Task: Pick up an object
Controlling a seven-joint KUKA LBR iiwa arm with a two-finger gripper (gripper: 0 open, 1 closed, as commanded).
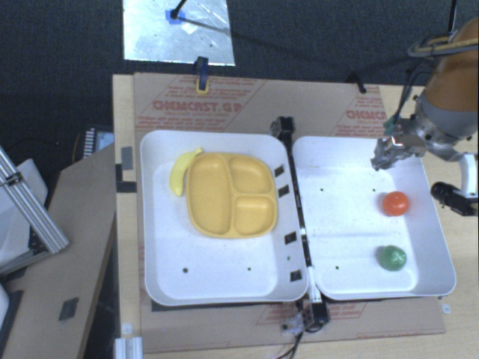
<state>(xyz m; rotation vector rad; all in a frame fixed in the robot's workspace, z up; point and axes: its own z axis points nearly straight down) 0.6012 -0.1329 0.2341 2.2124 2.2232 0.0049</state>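
On the counter (90,200), the left bin (161,275) holds a yellow divided plate (228,194) with a banana (179,172) touching its left edge. In the right bin (337,275) lie an orange ball (395,203) and a green ball (391,257). The gripper (388,154) hovers over that bin's far right corner, apart from both balls; whether it is spread or closed cannot be told.

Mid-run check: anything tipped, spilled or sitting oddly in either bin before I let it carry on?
Nothing spilled or damaged. One oddity: in the left bin the banana lies half tucked under the yellow divided plate, which sits slightly askew. The orange ball and green ball lie apart in the right bin.
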